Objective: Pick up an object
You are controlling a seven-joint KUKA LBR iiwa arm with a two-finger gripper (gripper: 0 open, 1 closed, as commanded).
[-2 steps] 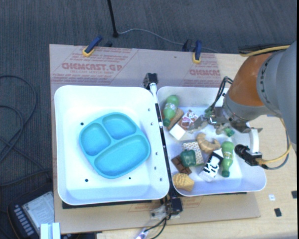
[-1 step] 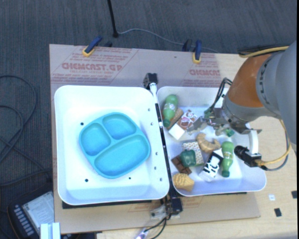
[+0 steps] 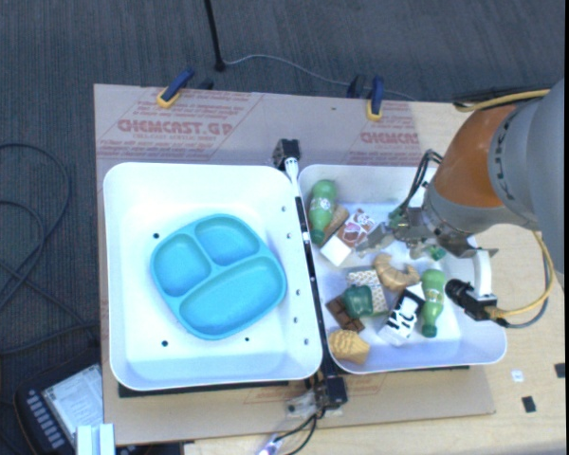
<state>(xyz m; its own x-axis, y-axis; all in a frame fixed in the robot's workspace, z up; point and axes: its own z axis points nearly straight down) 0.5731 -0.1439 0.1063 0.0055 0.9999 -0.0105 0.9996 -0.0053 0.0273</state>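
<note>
Arm: the grey arm with its orange band (image 3: 474,164) reached in from the right, over the right bin (image 3: 474,349).
Gripper: the gripper (image 3: 415,235) sat low among the objects near the middle of the right bin; the picture did not let me tell how its jaws stood, or whether anything lay between them.
Nearest to the jaws: a tan curved piece (image 3: 396,273) lay just below them, and a red-and-white packet (image 3: 358,227) just to their left.
Further off: a green bottle (image 3: 431,301) lay below and to the right, a green bottle (image 3: 321,207) well to the left, a dark green cup (image 3: 358,300) below-left, and a yellow pastry-like toy (image 3: 349,347) at the near edge.
Left bin: the left bin (image 3: 133,282) held a blue divided plate (image 3: 218,275), well apart from the jaws.
</note>
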